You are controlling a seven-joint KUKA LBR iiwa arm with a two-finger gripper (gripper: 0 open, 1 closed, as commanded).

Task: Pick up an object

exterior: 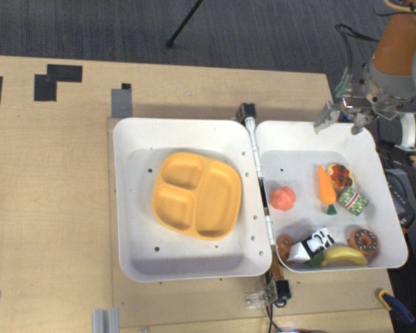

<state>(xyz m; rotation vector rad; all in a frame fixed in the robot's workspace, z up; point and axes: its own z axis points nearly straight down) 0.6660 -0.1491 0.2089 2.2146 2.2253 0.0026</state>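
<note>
My gripper (pixel 343 120) hangs over the far right rim of the right bin (pixel 301 141), fingers apart with nothing between them. Below it in that bin lie an orange carrot (pixel 325 185), a pizza slice (pixel 341 175), a green box (pixel 352 201) and a pink ball (pixel 284 198). Along the near wall sit a brown pretzel (pixel 286 244), a black-and-white carton (pixel 316 245), a yellow banana (pixel 344 256) and a chocolate doughnut (pixel 365 241).
The left bin (pixel 135 193) holds a yellow divided plate (pixel 195 193). A ridge with a black clamp (pixel 247 112) separates the bins. The arm's orange band (pixel 396 40) stands at the upper right. Wooden bench spreads to the left.
</note>
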